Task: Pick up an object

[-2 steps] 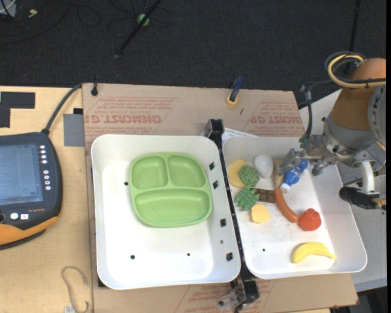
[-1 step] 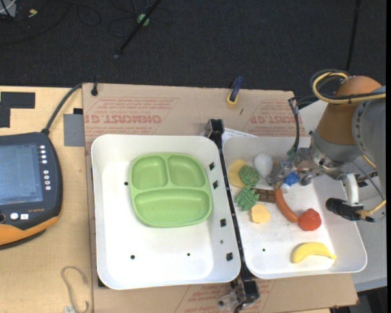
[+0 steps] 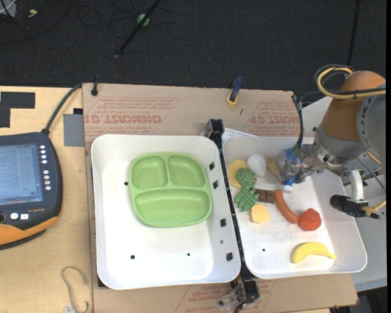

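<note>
Jaws' state unclear; gripper [image 3: 290, 173] hovers low in the right bin [image 3: 352, 240].
Sausage [image 3: 285, 207] just below it, egg [image 3: 257, 165] left, tomato [image 3: 309, 220] lower right.

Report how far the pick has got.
Nothing is lifted yet: the banana, tomato, sausage and egg all lie in the right bin. In hand: the end effector is down in that bin's upper part, near the egg. Left: a visible grasp and lift.
</note>
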Robot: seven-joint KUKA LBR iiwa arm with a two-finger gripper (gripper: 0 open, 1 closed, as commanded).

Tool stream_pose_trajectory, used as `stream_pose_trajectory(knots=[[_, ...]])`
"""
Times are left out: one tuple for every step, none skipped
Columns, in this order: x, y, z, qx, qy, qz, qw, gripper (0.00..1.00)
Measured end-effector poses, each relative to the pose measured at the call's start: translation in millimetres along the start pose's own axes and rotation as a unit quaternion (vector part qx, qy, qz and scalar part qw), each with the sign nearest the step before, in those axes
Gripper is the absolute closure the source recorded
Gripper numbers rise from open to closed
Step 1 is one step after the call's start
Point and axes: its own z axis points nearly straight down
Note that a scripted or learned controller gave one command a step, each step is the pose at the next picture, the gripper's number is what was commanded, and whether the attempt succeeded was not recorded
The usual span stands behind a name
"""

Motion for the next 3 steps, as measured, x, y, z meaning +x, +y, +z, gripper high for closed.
stream_pose_trajectory(knots=[[2,4,-44,-0.007,-0.001,0.002,1.0000,1.00],[-1,1,-108,-0.008,-0.002,0.002,1.0000,1.00],[-3,1,-129,-0.006,-0.001,0.001,1.0000,1.00]])
